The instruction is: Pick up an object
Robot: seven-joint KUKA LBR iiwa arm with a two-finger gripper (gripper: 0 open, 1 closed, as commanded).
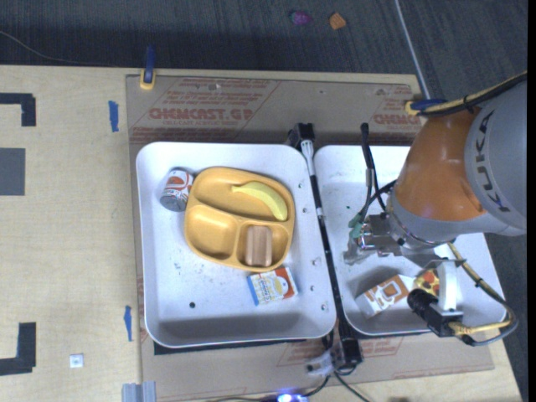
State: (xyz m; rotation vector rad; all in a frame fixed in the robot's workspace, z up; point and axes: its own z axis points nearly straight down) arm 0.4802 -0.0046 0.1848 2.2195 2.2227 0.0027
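My gripper (373, 243) hangs over the right bin (343, 182), below the arm's orange band and grey wrist. Just below and right of it, an orange-and-white carton (384, 294) lies on the bin floor, apart from the gripper. Beside the carton sits a small colourful object (428, 280), partly hidden by the arm's cabling. In the left bin (159, 249), a yellow divided plate (216, 229) holds a banana (263, 196) and a brown block (257, 245). A soda can (175, 189) lies at the plate's left, and a small blue-and-white box (271, 286) below it.
The two bins meet along a black-clipped divider (320, 224). Cables and a black fitting (432, 316) trail from the arm over the right bin's lower right corner. A cardboard sheet (209, 107) lies under both bins.
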